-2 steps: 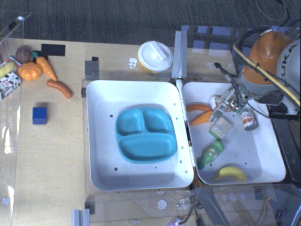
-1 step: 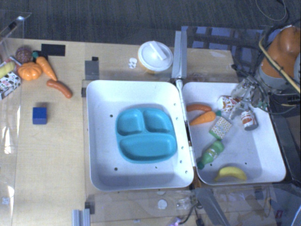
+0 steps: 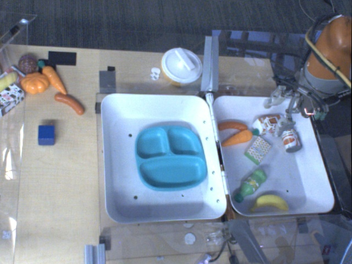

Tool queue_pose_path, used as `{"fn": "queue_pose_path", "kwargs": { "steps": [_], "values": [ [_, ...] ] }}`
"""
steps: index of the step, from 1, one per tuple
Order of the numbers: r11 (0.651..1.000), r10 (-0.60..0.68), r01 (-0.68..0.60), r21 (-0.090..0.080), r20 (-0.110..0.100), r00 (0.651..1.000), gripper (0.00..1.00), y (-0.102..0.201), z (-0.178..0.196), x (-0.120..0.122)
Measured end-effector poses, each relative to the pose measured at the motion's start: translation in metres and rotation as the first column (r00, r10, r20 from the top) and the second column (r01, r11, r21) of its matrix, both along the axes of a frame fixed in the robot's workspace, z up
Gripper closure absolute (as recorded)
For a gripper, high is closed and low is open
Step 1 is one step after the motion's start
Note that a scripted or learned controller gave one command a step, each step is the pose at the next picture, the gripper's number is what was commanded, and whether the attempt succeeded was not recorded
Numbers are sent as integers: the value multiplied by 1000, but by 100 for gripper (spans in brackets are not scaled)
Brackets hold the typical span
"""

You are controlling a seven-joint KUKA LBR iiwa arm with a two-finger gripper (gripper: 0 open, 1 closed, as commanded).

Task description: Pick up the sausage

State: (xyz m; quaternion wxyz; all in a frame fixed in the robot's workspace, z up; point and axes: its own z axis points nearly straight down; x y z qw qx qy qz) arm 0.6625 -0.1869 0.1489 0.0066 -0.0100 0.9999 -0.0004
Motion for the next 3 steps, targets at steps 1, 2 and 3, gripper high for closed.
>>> {"fn": "queue_pose_path", "kwargs": {
  "steps": [1, 2, 3],
  "values": [
    [1000, -17, 17, 0, 2, 1000, 0, 26, -32, -48],
    [965, 262, -261, -15, 18, 965, 0, 52, -50, -86],
    [880, 474, -474, -18, 8, 880, 0, 0, -53, -136]
  ]
}}
